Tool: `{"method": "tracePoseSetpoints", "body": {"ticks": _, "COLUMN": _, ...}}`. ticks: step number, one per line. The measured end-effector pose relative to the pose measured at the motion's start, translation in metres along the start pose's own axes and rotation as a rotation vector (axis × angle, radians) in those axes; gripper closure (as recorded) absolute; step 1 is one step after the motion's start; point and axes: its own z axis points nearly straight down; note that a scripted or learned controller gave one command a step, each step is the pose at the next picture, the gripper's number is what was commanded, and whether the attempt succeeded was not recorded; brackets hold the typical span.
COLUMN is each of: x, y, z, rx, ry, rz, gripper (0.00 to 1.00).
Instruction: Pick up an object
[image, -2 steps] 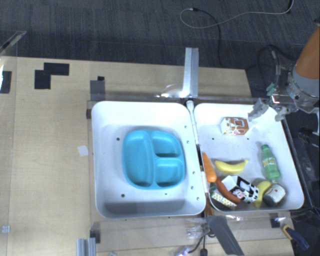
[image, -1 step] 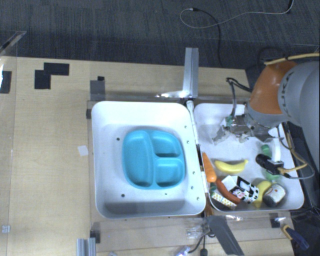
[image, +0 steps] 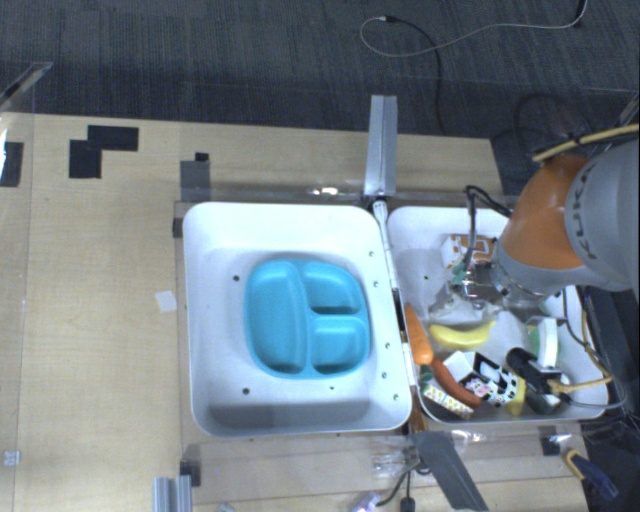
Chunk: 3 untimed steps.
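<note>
So the arm (image: 575, 225) is reaching in from the right, and its gripper (image: 468, 290) is down low in the right bin (image: 420, 235), just above the pile of toy food. Honestly I can't tell how it's set, since the wrist hardware clutters that spot.

Closest candidate is the yellow banana (image: 462, 335), lying just below the gripper toward the near edge of the bin. Its long axis runs roughly left to right with a gentle curve, so a grab across the narrow way looks like the sensible bet. It's smooth, probably glossy plastic, so my guess is it could slip.

To the left of it there's an orange carrot-ish thing (image: 420, 340) lying along the bin's wall, pointing near to far. Nearer the front edge there's a heap of small stuff, dark and patterned, too jumbled to call.

The left bin (image: 290, 410) holds a blue divided tray (image: 305, 315), three compartments, rounded corners, matte look. Both bins sit on the pale wood tabletop (image: 90, 330).
</note>
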Motion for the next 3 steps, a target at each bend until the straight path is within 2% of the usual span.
{"method": "tracePoseSetpoints", "body": {"ticks": 1, "x": 0.0, "y": 0.002, "z": -0.009, "rx": -0.002, "ry": 0.0, "rz": 0.0, "gripper": 1.0}}
{"method": "tracePoseSetpoints", "body": {"ticks": 2, "x": 0.0, "y": 0.002, "z": -0.009, "rx": -0.002, "ry": 0.0, "rz": 0.0, "gripper": 0.0}}
{"method": "tracePoseSetpoints", "body": {"ticks": 3, "x": 0.001, "y": -0.039, "z": 0.01, "rx": -0.026, "ry": -0.007, "rz": -0.118, "gripper": 0.0}}
